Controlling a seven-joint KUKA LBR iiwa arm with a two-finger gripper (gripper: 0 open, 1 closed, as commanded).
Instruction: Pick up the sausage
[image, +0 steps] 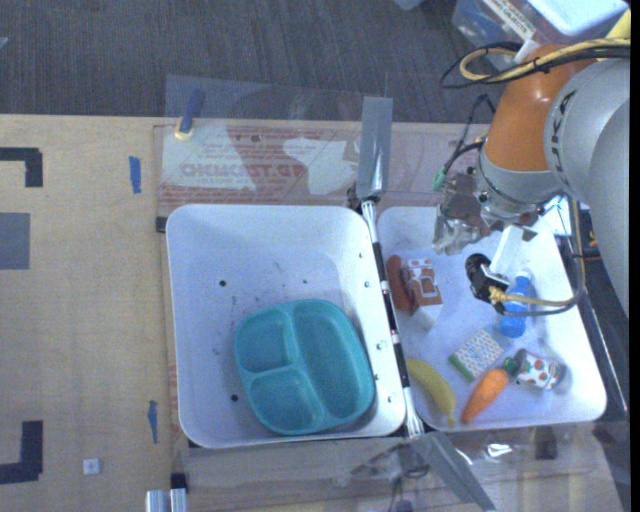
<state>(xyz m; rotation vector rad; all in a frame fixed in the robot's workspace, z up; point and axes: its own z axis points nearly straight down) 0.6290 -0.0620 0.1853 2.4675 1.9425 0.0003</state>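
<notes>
The sausage (400, 285), a dark red-brown oblong, lies along the left wall of the right bin (580, 400), close to the divider between the two bins. A small white and orange packet (425, 282) sits right beside it. My gripper (456, 236) hangs over the back of the right bin, up and to the right of the sausage and apart from it. Nothing shows in its grasp.
Toward the front of the right bin lie a banana (433, 388), a carrot (482, 394), a green and white block (476, 352), a blue bottle (515, 308) and a red-spotted toy (541, 372). The left bin (200, 260) holds a teal divided plate (300, 366).
</notes>
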